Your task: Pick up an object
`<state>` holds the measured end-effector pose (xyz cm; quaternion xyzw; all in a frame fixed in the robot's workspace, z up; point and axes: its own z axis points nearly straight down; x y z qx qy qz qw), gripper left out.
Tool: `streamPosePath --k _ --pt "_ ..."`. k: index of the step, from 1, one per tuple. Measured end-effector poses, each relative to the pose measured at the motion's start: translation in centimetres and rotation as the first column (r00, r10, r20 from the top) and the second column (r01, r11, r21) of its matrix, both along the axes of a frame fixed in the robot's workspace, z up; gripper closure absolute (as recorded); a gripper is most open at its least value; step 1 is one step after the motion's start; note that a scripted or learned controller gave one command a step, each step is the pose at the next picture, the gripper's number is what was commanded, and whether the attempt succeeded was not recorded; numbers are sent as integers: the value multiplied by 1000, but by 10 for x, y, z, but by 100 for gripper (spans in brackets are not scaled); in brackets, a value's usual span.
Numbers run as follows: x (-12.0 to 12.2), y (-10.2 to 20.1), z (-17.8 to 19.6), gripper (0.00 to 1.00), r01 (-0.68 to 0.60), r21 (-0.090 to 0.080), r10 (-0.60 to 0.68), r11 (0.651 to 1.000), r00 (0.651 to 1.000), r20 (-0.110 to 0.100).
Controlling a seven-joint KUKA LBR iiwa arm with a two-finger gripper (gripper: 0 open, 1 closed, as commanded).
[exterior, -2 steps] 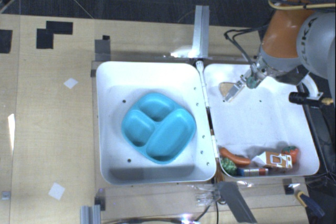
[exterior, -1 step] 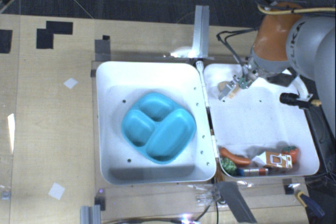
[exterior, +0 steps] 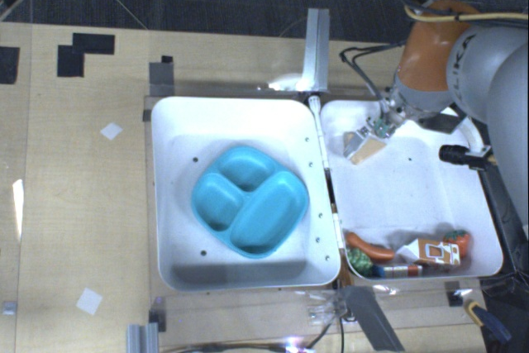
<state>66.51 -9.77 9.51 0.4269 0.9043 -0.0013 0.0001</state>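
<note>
My gripper (exterior: 364, 146) hangs over the far left part of the right bin (exterior: 430, 194), close to the wall between the two bins. Its tip looks grey and tan, and I see no object under it or in it. The loose objects lie along the right bin's near edge, well away from the gripper: a red-orange sausage shape (exterior: 369, 247), a green piece (exterior: 359, 262) in the near left corner, an orange bottle (exterior: 433, 252) lying on its side, and a small carrot-like piece (exterior: 459, 241). A blue three-part plate (exterior: 250, 200) rests in the left bin (exterior: 178, 178).
The grey arm with its orange band (exterior: 430, 54) reaches in from the upper right over the right bin's far edge. A metal post (exterior: 316, 54) stands behind the divider between the bins. Black cables (exterior: 364, 62) loop near the wrist.
</note>
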Motion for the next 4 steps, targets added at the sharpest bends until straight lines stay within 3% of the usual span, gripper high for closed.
streamPosePath --k 1,2,3,4 --pt "-15 2 69 0 60 2 -60 998 998 11" --pt "-14 -27 -4 0 389 4 -389 921 921 7" --pt "-12 -25 9 100 382 5 -382 924 924 14" --pt "5 62 92 100 330 5 -330 944 944 8"
